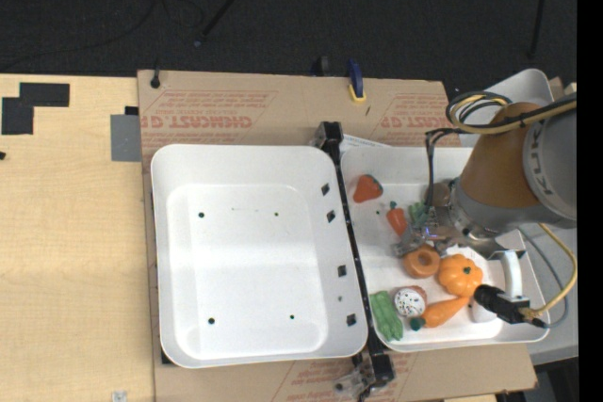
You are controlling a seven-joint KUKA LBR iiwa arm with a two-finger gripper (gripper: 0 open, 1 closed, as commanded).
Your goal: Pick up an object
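The right white bin (pixel 377 160) holds several small toys. A red-orange piece (pixel 367 189) lies near its far left. A small orange-red piece (pixel 397 219) sits just left of my gripper (pixel 420 236), which hangs low over the middle of the bin. Directly in front of the gripper lies an orange ring (pixel 422 262), touching or nearly touching it. Beside the ring is an orange pumpkin (pixel 459 275). An orange carrot (pixel 446 310), a white speckled ball (pixel 409 302) and a green piece (pixel 385 314) lie along the near wall.
The left white bin (pixel 188 174) stands beside the right one, with a black rail (pixel 345 240) between them. Both rest on brown cardboard (pixel 245 108). The grey and orange arm (pixel 513 169) covers the right bin's far right side.
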